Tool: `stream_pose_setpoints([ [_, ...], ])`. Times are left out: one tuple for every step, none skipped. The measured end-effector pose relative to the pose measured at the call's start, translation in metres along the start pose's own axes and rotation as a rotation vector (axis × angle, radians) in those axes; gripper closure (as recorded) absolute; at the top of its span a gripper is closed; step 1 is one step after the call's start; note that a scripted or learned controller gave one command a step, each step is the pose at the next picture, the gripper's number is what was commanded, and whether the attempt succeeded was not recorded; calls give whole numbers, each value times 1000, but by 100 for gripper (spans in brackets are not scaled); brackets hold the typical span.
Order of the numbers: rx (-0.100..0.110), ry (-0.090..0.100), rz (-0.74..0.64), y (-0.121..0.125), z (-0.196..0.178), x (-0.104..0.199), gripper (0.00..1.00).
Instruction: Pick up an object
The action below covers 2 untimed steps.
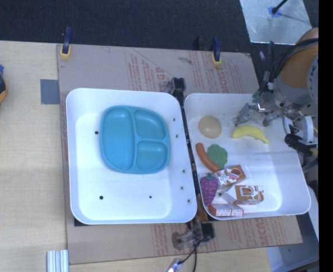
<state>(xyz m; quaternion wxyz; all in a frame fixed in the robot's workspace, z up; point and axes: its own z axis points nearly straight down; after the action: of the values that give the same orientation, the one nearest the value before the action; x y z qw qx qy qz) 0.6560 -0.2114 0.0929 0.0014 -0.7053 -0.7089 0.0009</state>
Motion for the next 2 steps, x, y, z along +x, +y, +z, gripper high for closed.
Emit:
stream_pose_setpoints([
  [2, -1, -3, -69, 2, 69, 0],
  [3, -2, -4, -69, -9, 68, 100],
])
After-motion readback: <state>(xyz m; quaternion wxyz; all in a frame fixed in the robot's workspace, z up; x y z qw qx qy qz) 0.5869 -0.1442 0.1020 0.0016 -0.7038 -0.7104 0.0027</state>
